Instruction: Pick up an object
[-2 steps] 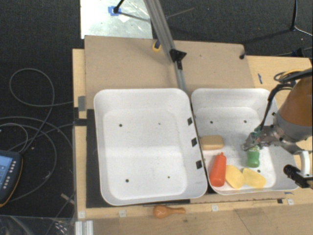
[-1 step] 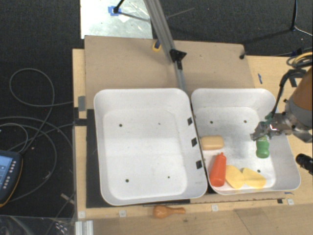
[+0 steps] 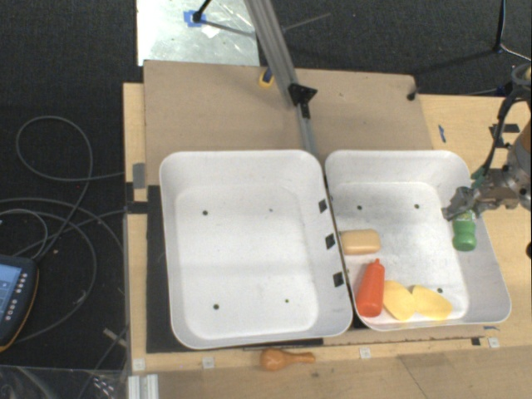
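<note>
Lighting's pretty even and bright, both white bins [image 3: 249,173] nearly blown out. Soft shadows only, slight graininess, and the floor [image 3: 66,56] stays dark around the surface [image 3: 357,94].

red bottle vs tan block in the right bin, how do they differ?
Colour: the red bottle is red-orange; the tan block is pale beige.
Shape: the bottle is long and tapers to a cap; the block is short and rounded.
Pose: the bottle lies roughly up-down in the view; the block lies across.
Both lie by the right bin's left wall.
</note>
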`<state>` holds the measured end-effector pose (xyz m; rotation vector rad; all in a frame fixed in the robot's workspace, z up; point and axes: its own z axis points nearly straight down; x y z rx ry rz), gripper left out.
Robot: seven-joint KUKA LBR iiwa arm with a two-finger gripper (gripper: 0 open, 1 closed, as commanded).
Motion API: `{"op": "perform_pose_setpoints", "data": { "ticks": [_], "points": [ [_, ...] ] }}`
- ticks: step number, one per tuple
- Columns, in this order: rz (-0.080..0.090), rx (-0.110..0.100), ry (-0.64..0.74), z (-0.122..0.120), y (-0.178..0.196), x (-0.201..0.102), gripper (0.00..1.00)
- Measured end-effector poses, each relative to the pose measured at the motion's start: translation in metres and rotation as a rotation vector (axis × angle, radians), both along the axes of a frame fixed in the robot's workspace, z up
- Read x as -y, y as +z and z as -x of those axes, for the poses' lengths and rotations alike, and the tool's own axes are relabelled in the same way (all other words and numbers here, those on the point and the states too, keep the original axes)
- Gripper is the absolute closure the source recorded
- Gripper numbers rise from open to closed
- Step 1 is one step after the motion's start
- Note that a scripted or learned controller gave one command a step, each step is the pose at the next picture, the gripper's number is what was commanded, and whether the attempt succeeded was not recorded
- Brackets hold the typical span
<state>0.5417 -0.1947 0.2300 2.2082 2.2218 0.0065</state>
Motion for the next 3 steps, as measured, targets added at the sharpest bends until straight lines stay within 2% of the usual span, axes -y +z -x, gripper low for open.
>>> {"op": "perform_pose_setpoints", "data": {
  "ticks": [1, 3],
  "points": [
    [-0.002, -0.004, 0.000, -0.001, 0.027, 0.000, 1.00],
    [-0.006, -0.008, 0.005, -0.016, 0.018, -0.118, 1.00]
  ]
}}
